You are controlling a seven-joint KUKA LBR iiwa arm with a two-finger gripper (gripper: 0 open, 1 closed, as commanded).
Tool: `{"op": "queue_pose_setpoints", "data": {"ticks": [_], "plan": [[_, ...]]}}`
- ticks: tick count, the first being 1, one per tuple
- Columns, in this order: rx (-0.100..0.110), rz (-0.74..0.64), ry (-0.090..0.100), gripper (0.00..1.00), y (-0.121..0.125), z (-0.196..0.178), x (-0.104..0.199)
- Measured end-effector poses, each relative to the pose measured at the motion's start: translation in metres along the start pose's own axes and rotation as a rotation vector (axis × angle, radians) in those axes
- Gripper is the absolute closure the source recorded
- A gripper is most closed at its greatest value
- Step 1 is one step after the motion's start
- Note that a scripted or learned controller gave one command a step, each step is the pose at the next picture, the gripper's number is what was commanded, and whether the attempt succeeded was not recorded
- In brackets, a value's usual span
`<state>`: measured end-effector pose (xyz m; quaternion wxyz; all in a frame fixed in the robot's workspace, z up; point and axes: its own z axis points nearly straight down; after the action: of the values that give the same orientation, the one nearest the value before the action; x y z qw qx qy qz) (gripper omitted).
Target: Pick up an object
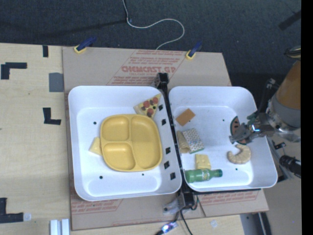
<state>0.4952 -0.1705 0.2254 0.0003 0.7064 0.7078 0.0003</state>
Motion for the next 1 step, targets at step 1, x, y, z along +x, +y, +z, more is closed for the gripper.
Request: {"op": "queue_pose_setpoints", "data": {"ticks": [1], "plan": [[0.002,-0.005,0.002,1.00,0.0065,-0.0089,0.0555]]}}
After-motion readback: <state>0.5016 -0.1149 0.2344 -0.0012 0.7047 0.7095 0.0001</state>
